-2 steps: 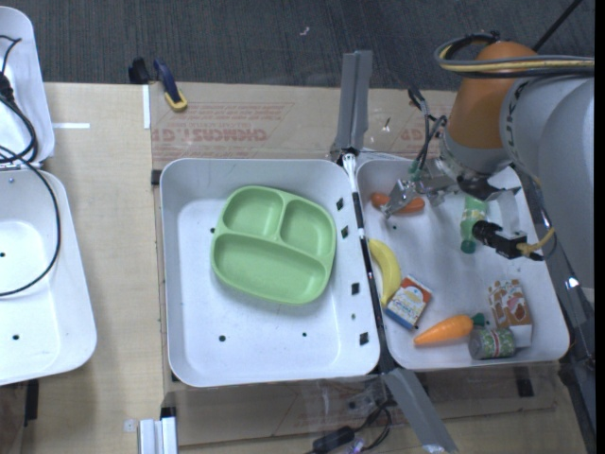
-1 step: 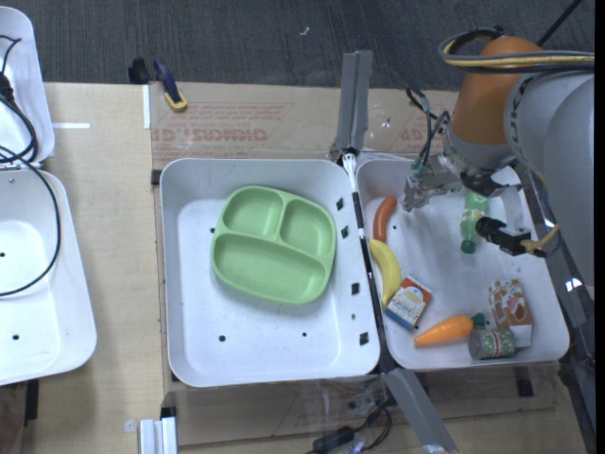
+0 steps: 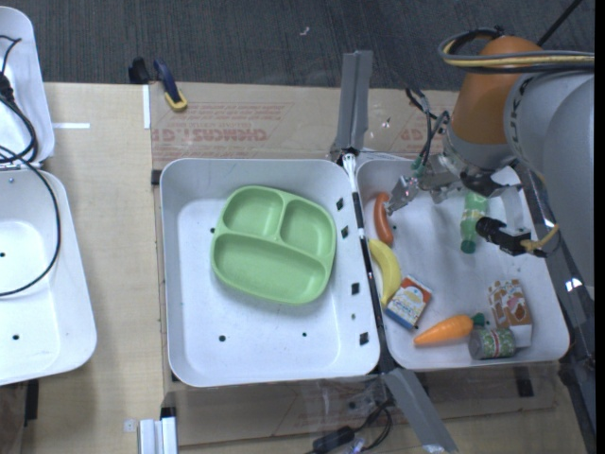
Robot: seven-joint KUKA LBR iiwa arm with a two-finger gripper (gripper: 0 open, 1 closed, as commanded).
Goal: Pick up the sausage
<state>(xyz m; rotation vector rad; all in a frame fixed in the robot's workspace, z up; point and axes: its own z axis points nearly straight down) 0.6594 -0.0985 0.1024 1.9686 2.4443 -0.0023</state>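
hand (image 3: 405, 195) just beside sausage (image 3: 381, 218), grip unclear.

The left bin (image 3: 180, 282) contains a green divided plate (image 3: 274, 244). The right bin (image 3: 553, 324) contains a sausage (image 3: 381, 218), banana (image 3: 385, 268), carrot (image 3: 442, 330) and small carton (image 3: 408, 304). The pincer (image 3: 405, 195) is positioned just beside the sausage.

Matt green plastic plate (image 3: 274, 245) in a smooth white plastic bin (image 3: 189, 282).
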